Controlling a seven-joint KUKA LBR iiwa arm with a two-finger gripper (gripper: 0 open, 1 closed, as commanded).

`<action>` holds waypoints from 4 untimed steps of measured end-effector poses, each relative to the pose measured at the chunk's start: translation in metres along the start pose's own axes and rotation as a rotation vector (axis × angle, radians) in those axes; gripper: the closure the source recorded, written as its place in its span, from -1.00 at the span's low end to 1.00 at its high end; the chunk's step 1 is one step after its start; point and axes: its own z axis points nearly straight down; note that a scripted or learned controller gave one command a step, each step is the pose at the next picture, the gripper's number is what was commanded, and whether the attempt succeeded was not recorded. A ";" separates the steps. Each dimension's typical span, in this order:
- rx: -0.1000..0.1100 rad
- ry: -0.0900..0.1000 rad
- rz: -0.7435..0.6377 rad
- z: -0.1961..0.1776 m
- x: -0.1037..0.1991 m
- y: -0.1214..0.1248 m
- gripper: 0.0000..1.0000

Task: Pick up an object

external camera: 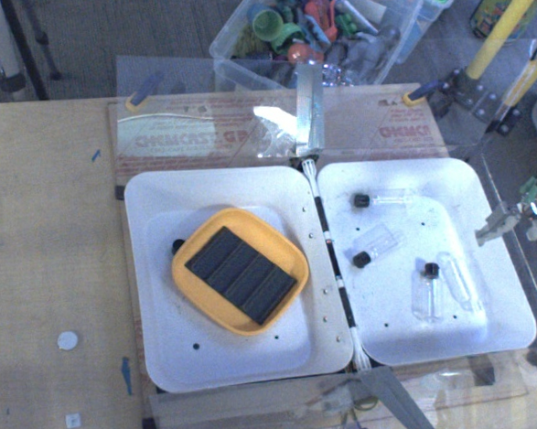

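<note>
A yellow rounded-square object (240,270) with dark ribbed panels on top lies tilted in the left bin (148,263). A small black part (177,246) peeks out at its upper-left corner. In the right bin (496,321) lie several clear vials with black caps. One vial (384,198) is near the back, one (374,246) is left of the middle, and two (428,291) (459,283) lie side by side towards the front right.
A clear tub of coloured toys (328,17) stands behind the bins. Cardboard (199,136) and a metal strip (309,105) lie at the back edge. A grey metal bracket (503,225) juts over the right bin's right rim. A white disc (67,340) rests on the bench at the left.
</note>
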 end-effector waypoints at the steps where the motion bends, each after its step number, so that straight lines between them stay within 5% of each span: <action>1: -0.001 -0.001 -0.121 0.120 0.061 -0.029 -1.00; 2: -0.011 0.007 -0.168 0.160 0.046 0.008 -1.00; 3: -0.014 0.000 -0.165 0.150 0.044 0.009 1.00; 4: -0.002 -0.001 -0.125 0.051 0.096 0.048 1.00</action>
